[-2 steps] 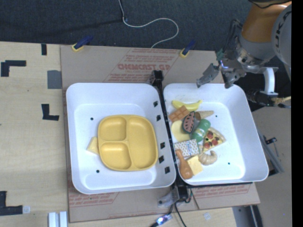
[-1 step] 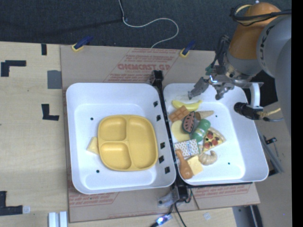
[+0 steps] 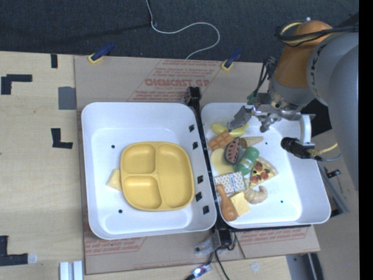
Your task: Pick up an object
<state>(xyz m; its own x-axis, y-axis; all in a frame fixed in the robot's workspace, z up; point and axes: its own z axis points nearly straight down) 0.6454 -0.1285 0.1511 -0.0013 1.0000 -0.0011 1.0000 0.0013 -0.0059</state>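
Note:
My gripper [image 3: 253, 121] hangs over the back part of the right bin [image 3: 303, 197], just behind the pile of toy food. Its two grey fingers [image 3: 239, 120] stand apart, open, with nothing between them. Below and left of it lie a yellow banana piece [image 3: 220, 128], an orange carrot [image 3: 218, 140], a watermelon slice [image 3: 233, 150] and a green piece [image 3: 247, 159]. Nearer the front are a pizza slice [image 3: 263, 171], a blue-and-white packet [image 3: 231, 182], a cheese block [image 3: 239, 203] and a tan pastry [image 3: 257, 195].
The left bin [image 3: 99, 127] holds a yellow divided plate [image 3: 157, 175] with a pale yellow wedge [image 3: 113, 180] at its left side. The grey arm with its orange band [image 3: 297, 51] comes in from the upper right. A white cable [image 3: 186, 31] lies behind the bins.

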